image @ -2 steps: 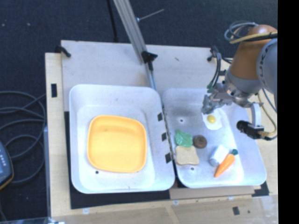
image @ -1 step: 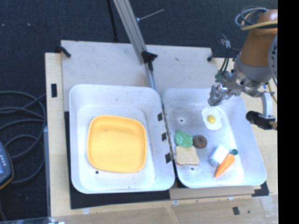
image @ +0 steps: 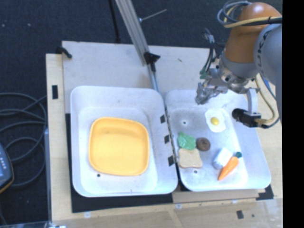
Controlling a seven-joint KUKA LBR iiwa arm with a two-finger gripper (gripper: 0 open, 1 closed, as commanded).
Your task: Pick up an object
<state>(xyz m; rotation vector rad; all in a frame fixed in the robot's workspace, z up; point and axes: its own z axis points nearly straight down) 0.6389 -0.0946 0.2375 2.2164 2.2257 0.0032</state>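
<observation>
While the gripper hovers over the right bin's far rim, jaws' state unclear, the fried egg lies just below them, nearest pick, roundish.

Two bins side by side on the surface. Left bin: plate at centre. Right bin: fried egg toward far edge; leaf and doughnut mid-bin; toast near left wall; carrot at near right corner.
</observation>
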